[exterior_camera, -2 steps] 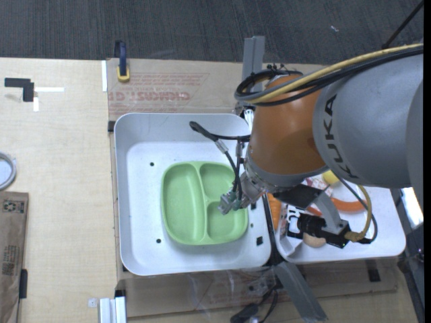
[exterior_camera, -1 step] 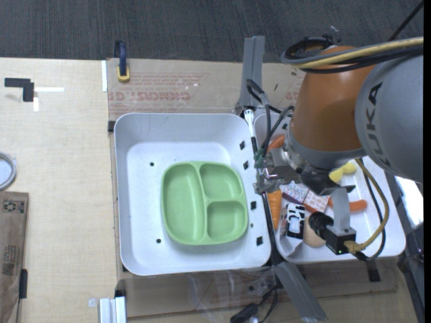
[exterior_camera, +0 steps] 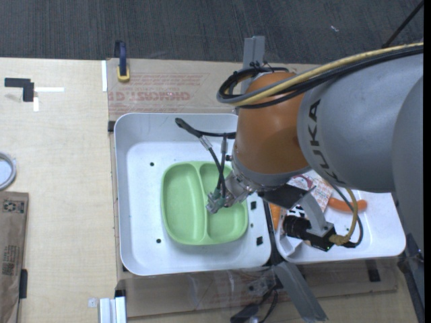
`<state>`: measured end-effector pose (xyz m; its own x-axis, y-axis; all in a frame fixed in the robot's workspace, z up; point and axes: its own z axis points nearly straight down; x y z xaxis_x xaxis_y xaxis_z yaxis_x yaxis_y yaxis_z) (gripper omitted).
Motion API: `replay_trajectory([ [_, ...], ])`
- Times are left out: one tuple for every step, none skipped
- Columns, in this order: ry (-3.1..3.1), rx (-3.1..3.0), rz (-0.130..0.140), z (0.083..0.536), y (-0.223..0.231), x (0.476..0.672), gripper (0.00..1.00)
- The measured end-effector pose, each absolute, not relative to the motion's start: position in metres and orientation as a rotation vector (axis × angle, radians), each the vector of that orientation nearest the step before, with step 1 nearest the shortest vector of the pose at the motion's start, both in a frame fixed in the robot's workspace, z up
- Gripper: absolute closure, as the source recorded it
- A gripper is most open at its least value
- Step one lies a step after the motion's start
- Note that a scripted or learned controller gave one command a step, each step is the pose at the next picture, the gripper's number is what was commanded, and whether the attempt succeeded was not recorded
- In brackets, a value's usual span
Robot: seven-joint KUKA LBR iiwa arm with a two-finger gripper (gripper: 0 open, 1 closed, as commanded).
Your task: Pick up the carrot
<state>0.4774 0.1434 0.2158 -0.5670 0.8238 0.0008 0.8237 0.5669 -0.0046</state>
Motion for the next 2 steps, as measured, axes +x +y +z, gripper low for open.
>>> replay_trajectory([
  [-2.775, -1.467, 0.009, 0.224, 0.142, 0.478, 1.00],
  [-2.399, -2.030, 0.003, 0.254, 0.082, 0.478, 1.00],
])
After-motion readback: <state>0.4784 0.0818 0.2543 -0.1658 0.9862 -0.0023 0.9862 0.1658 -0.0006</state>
